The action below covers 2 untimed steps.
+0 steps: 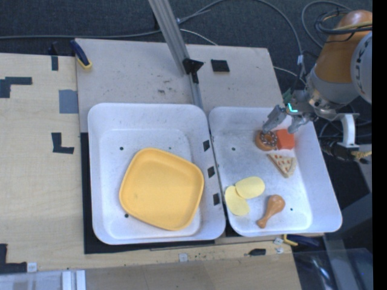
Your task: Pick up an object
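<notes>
My gripper (283, 124) hangs over the far part of the right bin (305, 216), its two fingers spread apart. Just below the fingertips lie a brown doughnut (265, 140) and a small red-orange block (285, 141), side by side; neither is between the fingers. Nearer the front lie a tan waffle wedge (283, 164), two yellow chip-like slices (243, 194) and a brown drumstick (271, 210). A yellow square plate (161, 188) sits in the left bin (100, 162).
A slanted metal pole (175, 35) rises behind the bins. Cables (254, 8) trail across the dark floor at the back. A yellow-and-blue clamp (81, 54) sits at the bench's far left corner.
</notes>
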Tool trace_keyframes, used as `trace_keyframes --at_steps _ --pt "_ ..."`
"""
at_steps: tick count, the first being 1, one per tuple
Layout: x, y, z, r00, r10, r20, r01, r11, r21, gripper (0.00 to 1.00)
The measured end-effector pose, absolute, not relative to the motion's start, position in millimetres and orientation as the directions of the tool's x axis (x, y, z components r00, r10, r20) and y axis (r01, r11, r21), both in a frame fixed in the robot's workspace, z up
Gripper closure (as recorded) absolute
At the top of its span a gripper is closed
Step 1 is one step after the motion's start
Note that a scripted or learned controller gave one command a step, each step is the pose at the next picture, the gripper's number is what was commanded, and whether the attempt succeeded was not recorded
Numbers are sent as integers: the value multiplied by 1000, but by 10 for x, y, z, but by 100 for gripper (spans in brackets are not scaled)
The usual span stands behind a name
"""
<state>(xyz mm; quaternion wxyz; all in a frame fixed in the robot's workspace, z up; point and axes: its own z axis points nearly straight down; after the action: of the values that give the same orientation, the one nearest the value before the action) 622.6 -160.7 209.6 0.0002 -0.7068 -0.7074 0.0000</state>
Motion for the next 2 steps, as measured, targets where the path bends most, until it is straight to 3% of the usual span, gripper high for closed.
trace_keyframes --at_steps 1,2 --pt "6226 -1606 2096 -1 1000 0 1000 1 0 0" --pt "6313 -1615 1582 -1 1000 1 1000 1 -5 0"
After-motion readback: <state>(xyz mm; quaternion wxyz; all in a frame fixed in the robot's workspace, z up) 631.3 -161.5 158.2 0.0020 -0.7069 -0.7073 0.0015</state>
